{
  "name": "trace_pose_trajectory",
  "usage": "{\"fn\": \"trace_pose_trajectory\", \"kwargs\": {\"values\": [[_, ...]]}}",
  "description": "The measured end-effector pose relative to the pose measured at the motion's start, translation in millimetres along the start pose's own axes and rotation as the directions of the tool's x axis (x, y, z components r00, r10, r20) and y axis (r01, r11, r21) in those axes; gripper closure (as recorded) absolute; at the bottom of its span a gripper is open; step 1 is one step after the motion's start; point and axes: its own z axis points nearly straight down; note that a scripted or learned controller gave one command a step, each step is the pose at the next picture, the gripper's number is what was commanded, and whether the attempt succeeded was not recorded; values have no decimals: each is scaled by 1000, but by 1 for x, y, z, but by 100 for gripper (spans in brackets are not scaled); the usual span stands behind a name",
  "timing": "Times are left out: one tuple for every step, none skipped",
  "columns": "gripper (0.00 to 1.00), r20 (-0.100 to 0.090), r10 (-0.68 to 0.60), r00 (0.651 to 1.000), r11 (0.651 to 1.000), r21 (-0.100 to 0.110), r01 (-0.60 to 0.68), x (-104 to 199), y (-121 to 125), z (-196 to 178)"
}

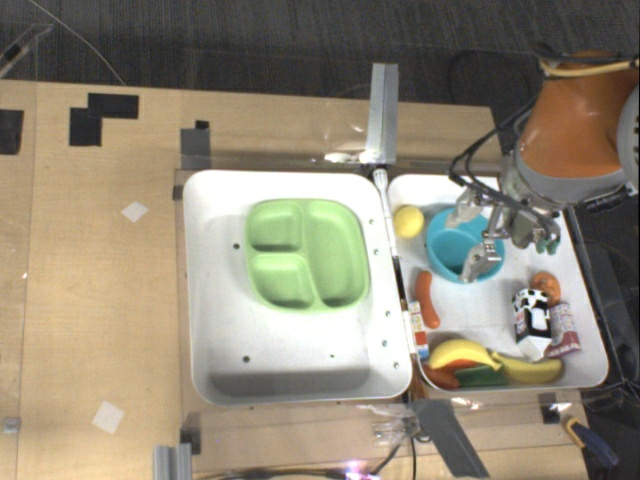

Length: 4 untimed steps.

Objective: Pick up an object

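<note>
My gripper (478, 233) hangs over the upper part of the right bin (590, 353), directly above a blue cup (450, 246). Its two silver fingers (487, 258) stand apart, open, one near the cup's back rim and one over its right side. Nothing is held between them. The cup is partly covered by the fingers. A yellow ball (407, 220) lies just left of the cup, and a red sausage (427, 299) lies below it.
A banana (520, 366) and red and green peppers (470, 373) lie along the right bin's front. A black-and-white carton (533, 315) and an orange piece (545, 285) sit at the right. The left bin (215, 268) holds a green divided plate (305, 253).
</note>
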Motion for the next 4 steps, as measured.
{"fn": "trace_pose_trajectory", "kwargs": {"values": [[0,4,107,994,994,0,-107,1,-16,99],[0,20,170,985,985,5,-170,21,-1,103],[0,18,398,917,917,3,-398,19,-7,103],[0,20,633,774,774,-9,-633,60,-14,103]]}}
